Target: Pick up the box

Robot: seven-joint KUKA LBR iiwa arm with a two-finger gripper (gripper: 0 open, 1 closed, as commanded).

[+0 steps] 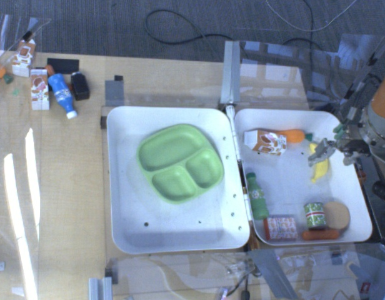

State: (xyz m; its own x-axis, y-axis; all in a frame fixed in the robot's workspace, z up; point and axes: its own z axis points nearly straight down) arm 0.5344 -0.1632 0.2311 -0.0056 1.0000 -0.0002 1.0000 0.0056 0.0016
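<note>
A brown and white carton box (265,142) lies on its side at the back left of the right bin (342,120). A smaller reddish box (280,227) lies flat near that bin's front wall. My gripper (333,154) hangs over the right side of the bin, to the right of the carton and well apart from it. Its fingers (319,153) look open with nothing between them. A yellow banana (319,170) lies just below them.
An orange carrot (294,135) touches the carton's right end. A green bottle (257,196), a green can (314,215), a tan round item (337,214) and a red sausage (320,234) share the right bin. The left bin (124,230) holds a green divided plate (180,162).
</note>
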